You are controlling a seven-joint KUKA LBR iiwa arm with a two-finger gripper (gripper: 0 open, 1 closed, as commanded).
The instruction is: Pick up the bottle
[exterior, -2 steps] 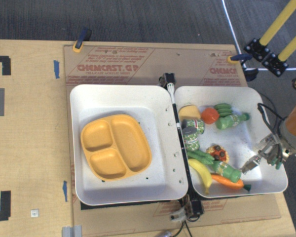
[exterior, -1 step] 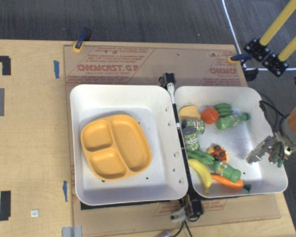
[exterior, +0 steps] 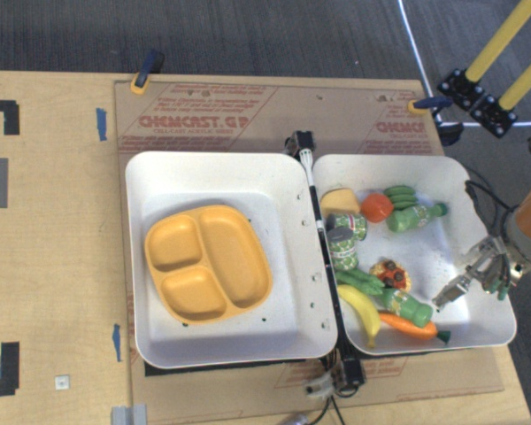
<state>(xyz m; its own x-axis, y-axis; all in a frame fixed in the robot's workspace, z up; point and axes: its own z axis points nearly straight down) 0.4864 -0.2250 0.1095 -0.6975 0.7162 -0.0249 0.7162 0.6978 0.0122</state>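
Light wooden bench [exterior: 53, 264] carries a brown cardboard sheet [exterior: 248, 113] printed with red lettering. Two white bins sit on the sheet, touching side by side: left bin [exterior: 150, 184], right bin [exterior: 451, 180]. Black tape marks [exterior: 4, 118] and blue tape bits [exterior: 101, 124] on the wood.
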